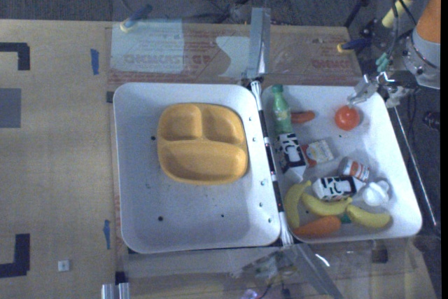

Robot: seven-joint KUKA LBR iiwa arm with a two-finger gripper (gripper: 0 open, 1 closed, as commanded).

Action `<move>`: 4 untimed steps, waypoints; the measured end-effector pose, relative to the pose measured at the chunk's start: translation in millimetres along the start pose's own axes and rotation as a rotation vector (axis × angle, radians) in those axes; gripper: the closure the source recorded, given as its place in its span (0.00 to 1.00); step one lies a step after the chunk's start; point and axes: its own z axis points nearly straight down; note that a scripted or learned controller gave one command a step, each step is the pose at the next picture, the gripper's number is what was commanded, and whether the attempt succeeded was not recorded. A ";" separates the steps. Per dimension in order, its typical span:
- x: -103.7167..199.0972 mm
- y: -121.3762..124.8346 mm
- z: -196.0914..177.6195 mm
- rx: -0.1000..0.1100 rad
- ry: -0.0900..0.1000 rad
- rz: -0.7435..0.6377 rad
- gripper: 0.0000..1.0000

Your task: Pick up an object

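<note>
The right bin (pixel 402 171) holds several small items. A green bottle (pixel 280 108) lies by its left wall, with a small orange sausage-shaped piece (pixel 304 117) beside it. A red tomato (pixel 347 117) sits near the back right corner. Two black-and-white cartons (pixel 291 150) (pixel 334 187), a small orange-and-white box (pixel 320 151), a little red-and-white bottle (pixel 355 169), a white cup (pixel 376 194), yellow bananas (pixel 325 206) and an orange carrot (pixel 318 226) fill the front. My gripper (pixel 376 86) hangs over the bin's back right corner, just right of and behind the tomato, with nothing seen in it.
The left bin (pixel 133 171) bears a yellow divided plate (pixel 203 143). A metal divider (pixel 257 45) runs back from between the bins. Cables and tripod legs (pixel 392 3) crowd the back right, near the arm (pixel 428 31). Blue tape marks (pixel 94 61) dot the wooden bench.
</note>
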 end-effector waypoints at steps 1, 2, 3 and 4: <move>-23.6 4.6 116.2 0.004 0.011 -0.016 0.00; 20.6 -107.2 137.9 -0.004 -0.001 -0.022 0.00; 19.3 -103.6 126.1 -0.016 -0.005 -0.019 1.00; 82.5 -87.5 10.9 -0.003 -0.002 -0.146 1.00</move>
